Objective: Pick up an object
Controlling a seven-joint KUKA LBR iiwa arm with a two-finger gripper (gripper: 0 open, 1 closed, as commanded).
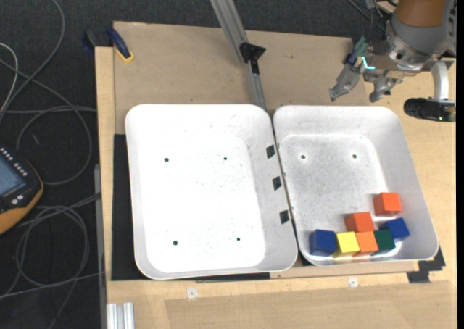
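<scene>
Several small cubes cluster in the front right corner of the right bin [319, 132]: an orange cube [388, 203], a second orange cube [358, 221], a blue cube [323, 240], a yellow cube [347, 243], another orange one [367, 241], a green cube [384, 239] and a dark blue cube [397, 229]. My gripper [360, 88] hangs above the bench just behind the right bin's far edge. Its two fingers are spread apart and hold nothing. It is far from the cubes.
The left bin [145, 175] sits beside the right one, with three black clips [276, 182] along the seam. A slanted metal pole [232, 27] rises from the bench behind the bins. Cables and a handheld device [14, 186] lie left of the bench.
</scene>
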